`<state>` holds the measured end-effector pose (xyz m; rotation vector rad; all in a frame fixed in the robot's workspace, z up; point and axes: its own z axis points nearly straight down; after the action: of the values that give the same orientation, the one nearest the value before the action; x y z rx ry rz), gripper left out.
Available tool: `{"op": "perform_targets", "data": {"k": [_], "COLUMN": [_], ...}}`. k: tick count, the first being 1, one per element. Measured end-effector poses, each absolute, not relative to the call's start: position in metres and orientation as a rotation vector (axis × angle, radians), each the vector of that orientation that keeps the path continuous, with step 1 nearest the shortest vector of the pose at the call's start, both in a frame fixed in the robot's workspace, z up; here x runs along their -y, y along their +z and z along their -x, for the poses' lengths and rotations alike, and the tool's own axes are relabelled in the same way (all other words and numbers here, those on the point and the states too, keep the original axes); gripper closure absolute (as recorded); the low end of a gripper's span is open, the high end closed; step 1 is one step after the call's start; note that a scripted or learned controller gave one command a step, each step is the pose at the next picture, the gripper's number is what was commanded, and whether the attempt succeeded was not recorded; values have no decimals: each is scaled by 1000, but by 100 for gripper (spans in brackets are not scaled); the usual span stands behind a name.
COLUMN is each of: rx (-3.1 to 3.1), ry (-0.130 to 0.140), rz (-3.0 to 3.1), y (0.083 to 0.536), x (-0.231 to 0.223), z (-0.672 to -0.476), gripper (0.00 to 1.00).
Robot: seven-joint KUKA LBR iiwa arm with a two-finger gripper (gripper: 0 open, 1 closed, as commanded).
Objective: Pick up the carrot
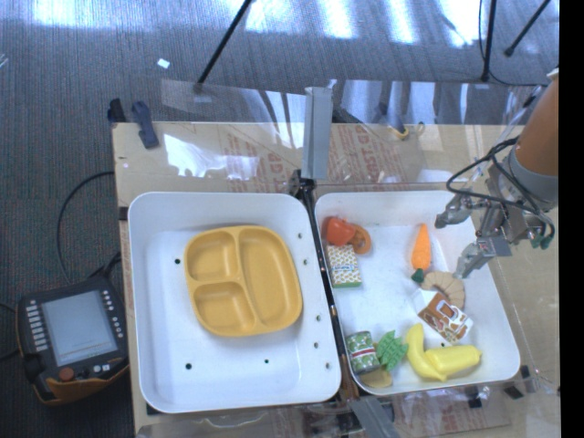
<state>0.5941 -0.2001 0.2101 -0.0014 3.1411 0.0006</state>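
The carrot [421, 245], orange with a green top at its near end, lies upright in the view in the upper middle of the right bin [392, 203]. My gripper [465, 237] hangs above the right bin's far right side, a little to the right of the carrot. Its two fingers are spread apart, with nothing between them. It is not touching the carrot.
A yellow divided tray [243, 279] lies in the left bin [151, 336]. The right bin also holds a tomato [344, 233], a small box [344, 266], a round cracker [445, 286], a snack packet [444, 318], a banana [441, 359], a can [361, 351] and a green leafy toy [392, 348].
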Motion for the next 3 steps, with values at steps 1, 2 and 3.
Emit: {"op": "perform_targets", "data": {"k": [1, 2, 3], "rx": [-3140, -3126, -3047], "ry": [4, 1, 2], "rz": [129, -263, -765], "y": [86, 89, 88], "x": [202, 214, 209], "z": [-636, -640, -603], "gripper": [0, 0, 0]}}
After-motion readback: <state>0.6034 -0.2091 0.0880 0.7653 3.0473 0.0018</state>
